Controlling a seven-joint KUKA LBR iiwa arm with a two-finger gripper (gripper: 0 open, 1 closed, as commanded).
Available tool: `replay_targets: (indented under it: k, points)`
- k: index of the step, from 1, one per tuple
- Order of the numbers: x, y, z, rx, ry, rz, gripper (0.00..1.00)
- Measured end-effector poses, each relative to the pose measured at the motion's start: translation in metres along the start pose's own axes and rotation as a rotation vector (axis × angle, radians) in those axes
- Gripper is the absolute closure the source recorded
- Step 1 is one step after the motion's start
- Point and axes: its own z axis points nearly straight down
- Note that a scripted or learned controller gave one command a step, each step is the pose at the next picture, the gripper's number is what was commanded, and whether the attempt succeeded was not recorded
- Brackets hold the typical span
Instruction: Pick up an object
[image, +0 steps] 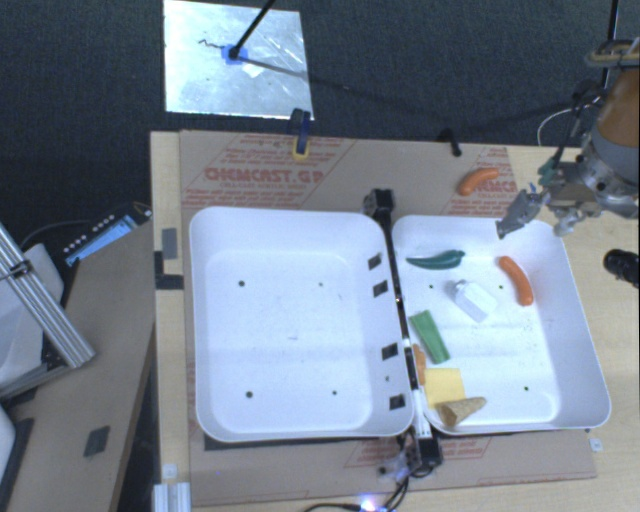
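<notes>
The claw (541, 212) is seen at the upper right corner of the right bin (580, 345), hanging over its rim at the end of the grey arm (612, 150). Its two fingers are spread apart, one pointing down-left and one to the right, and nothing is seen between them.

All places below are given relative to the right bin. Inside it, near its upper left, a dark green pepper-shaped object (436, 260) is laid. Toward its upper right, an orange sausage-shaped object (517, 279) lies slanted, just below the claw but apart from it. Between these two, slightly lower, a small white block (472, 301) is found. Along the bin's left wall a green strip (429, 335) is laid, and an orange piece (419, 362) is partly tucked beside it. Below these, a yellow square (445, 385) rests, and a tan cone-shaped piece (461, 409) sits at the bin's lower left corner.

Outside the bin, just beyond its upper rim, a second orange sausage-shaped object (478, 181) lies on the counter (260, 170). To the bin's left, touching it, the left bin (290, 320) is placed.
</notes>
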Motion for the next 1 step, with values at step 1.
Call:
replay_targets:
  k: [1]
  points:
    - [0.0002, 0.0009, -0.0113, -0.004, 0.000, -0.003, 1.00]
